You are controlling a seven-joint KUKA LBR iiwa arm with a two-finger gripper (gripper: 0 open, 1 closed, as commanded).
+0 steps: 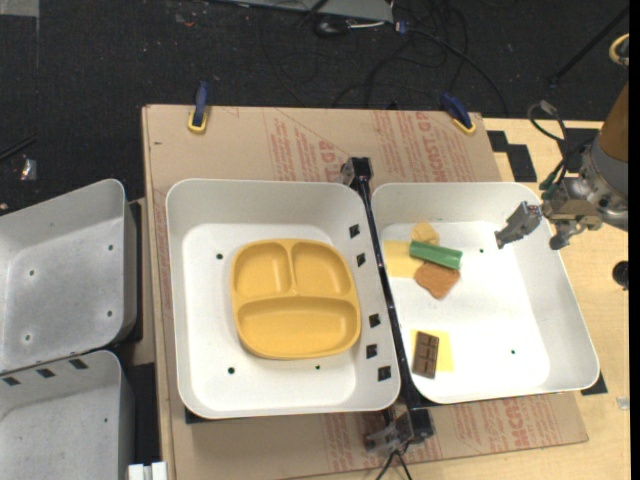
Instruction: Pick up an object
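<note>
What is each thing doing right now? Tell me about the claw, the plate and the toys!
Claw: above the right bin's upper right part, holding nothing.
Yellow divided plastic plate: flat in the left white bin, nothing on it.
Green block: lying across the pile in the right white bin.
Brown cookie-shaped piece: lying just below the green block.
Chocolate bar toy: flat, apart from the pile.

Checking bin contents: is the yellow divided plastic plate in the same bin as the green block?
No, the yellow divided plastic plate lies in the left bin, the green block in the right.
</note>
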